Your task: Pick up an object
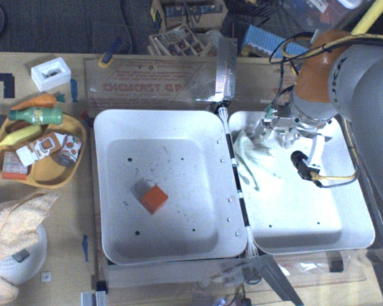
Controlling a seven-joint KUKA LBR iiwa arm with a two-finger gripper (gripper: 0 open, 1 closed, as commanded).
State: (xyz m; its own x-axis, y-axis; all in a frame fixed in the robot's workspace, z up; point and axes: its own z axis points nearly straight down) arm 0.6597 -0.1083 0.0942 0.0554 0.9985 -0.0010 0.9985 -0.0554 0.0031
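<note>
An orange cube (155,199) lies in the left bin (115,132), slightly left of its middle. In the right bin (345,228), a pale green, limp, stringy thing (246,160) lies along the left wall. My gripper (272,128) is low over the far left corner of the right bin, just right of and above the upper end of the pale thing. The grey wrist and its orange band (318,69) cover the gripper from above. The view does not show whether anything is held.
A black cable plug with a yellow wire (304,166) hangs off the wrist over the right bin. A yellow bowl of toy food (38,171) sits far left beside a white box (51,73). A clear plastic sheet (153,85) lies behind the bins.
</note>
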